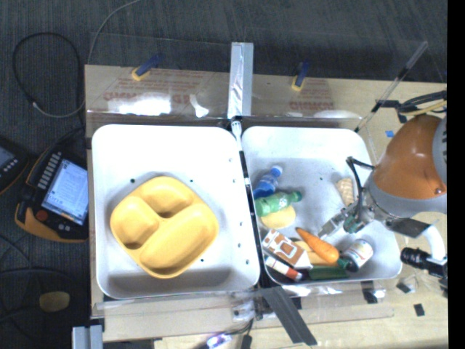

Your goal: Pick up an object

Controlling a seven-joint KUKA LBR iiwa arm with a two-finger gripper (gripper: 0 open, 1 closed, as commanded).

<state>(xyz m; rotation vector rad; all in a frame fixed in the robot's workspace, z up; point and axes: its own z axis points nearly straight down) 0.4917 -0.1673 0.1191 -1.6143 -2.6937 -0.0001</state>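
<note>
Camera view: arm w/ orange band (413, 158) reaches in from right over right bin (320, 140). Gripper (340, 224) low inside it, near bin's right side; fingers blurred, can't tell open or closed, nothing seen between them. Just left of it lies carrot (318, 246); a small can (359, 252) sits below it. Green bottle (279, 202), blue item (267, 181), red/white box (282, 250) along bin's left side. Left bin (116, 140) holds yellow divided tray (163, 225).
</note>
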